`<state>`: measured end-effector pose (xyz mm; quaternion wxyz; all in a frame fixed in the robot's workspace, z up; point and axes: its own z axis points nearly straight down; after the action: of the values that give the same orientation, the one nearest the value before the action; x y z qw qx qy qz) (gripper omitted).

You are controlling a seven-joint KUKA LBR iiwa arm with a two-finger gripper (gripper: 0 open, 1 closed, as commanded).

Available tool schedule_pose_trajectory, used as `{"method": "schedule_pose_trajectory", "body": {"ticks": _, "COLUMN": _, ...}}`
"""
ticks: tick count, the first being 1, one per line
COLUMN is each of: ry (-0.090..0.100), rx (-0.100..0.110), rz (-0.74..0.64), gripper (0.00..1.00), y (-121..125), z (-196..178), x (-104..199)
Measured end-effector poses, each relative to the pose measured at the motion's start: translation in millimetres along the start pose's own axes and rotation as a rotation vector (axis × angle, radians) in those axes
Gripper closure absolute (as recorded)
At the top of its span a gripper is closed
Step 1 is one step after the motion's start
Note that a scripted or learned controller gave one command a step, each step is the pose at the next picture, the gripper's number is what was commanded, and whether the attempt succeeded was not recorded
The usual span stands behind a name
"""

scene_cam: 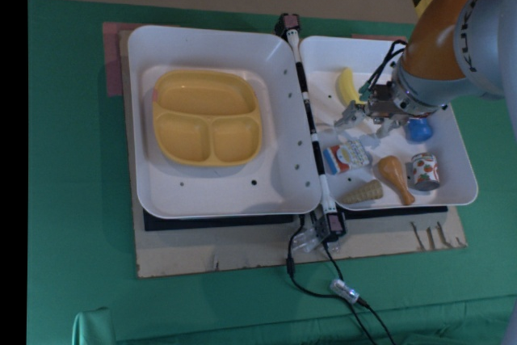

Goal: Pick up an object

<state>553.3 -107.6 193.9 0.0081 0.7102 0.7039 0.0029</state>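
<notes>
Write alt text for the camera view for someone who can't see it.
A grey arm's gripper hangs over the right bin, above a banana, carton, drumstick, cone, can and blue ball. The left bin holds a yellow divided plate.

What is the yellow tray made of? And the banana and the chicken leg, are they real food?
The yellow tray looks like smooth moulded plastic: even colour, rounded compartments, soft shine. The banana and chicken leg seem to be plastic toys: flat uniform colour and simple shapes, though it's hard to be sure.
</notes>
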Motion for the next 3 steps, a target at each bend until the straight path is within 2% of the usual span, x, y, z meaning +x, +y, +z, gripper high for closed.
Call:
{"method": "schedule_pose_trajectory", "body": {"ticks": 1, "ry": 0.0, "rx": 0.0, "rz": 0.0, "gripper": 0.0, "y": 0.0, "z": 0.0, "x": 0.0}}
{"method": "schedule_pose_trajectory", "body": {"ticks": 2, "ry": 0.001, "rx": -0.009, "rz": -0.004, "gripper": 0.0, "y": -10.7, "z": 5.5, "x": -6.5}}
{"method": "schedule_pose_trajectory", "body": {"ticks": 3, "ry": -0.006, "rx": -0.022, "rz": 0.004, "gripper": 1.0, "y": -8.3, "z": -9.5, "x": -10.8}}
